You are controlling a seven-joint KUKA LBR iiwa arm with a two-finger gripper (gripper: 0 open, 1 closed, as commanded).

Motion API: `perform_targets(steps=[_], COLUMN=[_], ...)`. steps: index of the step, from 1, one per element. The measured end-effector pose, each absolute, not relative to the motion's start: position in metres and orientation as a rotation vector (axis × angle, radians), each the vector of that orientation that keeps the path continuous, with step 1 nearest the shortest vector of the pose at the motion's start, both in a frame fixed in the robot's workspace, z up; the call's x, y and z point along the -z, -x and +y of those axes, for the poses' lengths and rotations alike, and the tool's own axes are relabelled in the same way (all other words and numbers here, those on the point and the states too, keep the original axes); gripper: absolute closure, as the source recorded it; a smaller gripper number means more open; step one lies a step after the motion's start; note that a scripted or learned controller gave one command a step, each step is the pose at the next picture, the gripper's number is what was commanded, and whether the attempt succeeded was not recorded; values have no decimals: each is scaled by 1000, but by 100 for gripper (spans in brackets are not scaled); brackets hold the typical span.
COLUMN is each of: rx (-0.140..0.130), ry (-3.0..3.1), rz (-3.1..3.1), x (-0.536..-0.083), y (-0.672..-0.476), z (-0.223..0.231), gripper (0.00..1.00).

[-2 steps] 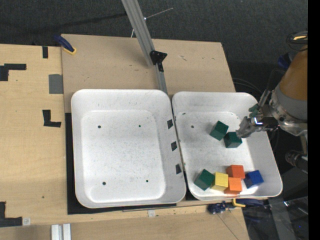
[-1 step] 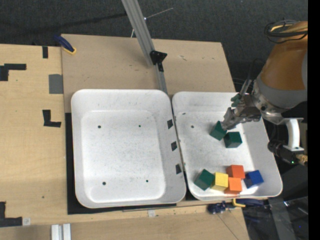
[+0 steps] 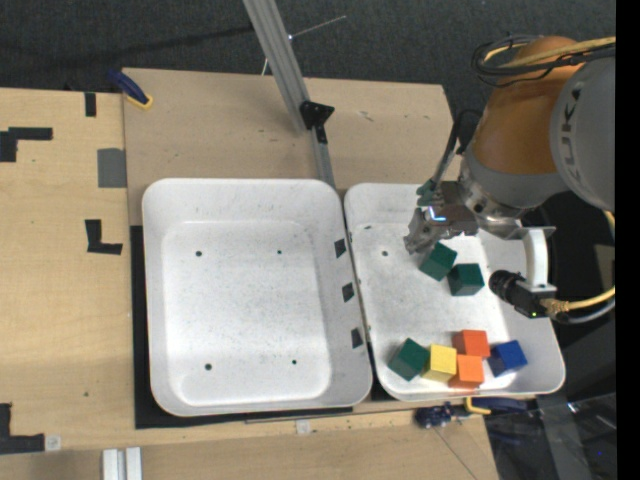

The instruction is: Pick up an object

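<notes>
— Where are you right now?

— My fingers [image 3: 428, 230] hang over the far part of the right bin [image 3: 385, 268], reaching in from the right. My grey arm [image 3: 560, 138] with its orange band sits above them.

— Are you holding anything?

— I can't tell. A green cube [image 3: 438, 262] sits tilted just near of my fingers, touching them or nearly so, but whether it is between them, and whether they are spread or closed, is too blurred to say.

— What else is in that bin?

— A second green cube [image 3: 465, 280] just right of the first, almost touching it. Along the near wall there is a cluster: a third green cube [image 3: 408, 358] at its left, then a yellow cube [image 3: 441, 360], two orange cubes [image 3: 470, 356] stacked near and far, and a blue cube [image 3: 508, 356] at the right.

— And the left bin [image 3: 160, 268]?

— It lies beside the right one on the surface [image 3: 60, 298], their walls meeting in the middle.
</notes>
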State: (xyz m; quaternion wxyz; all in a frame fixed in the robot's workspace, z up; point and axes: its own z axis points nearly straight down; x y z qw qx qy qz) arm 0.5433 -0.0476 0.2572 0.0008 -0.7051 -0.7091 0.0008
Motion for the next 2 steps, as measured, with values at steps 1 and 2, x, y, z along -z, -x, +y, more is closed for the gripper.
perform_targets(steps=[1, 2], rx=[0, 2], ry=[2213, 2214], rz=[-2228, -2228], x=[-257, -256], y=[-562, -596], z=[4, 52], gripper=[100, 100])
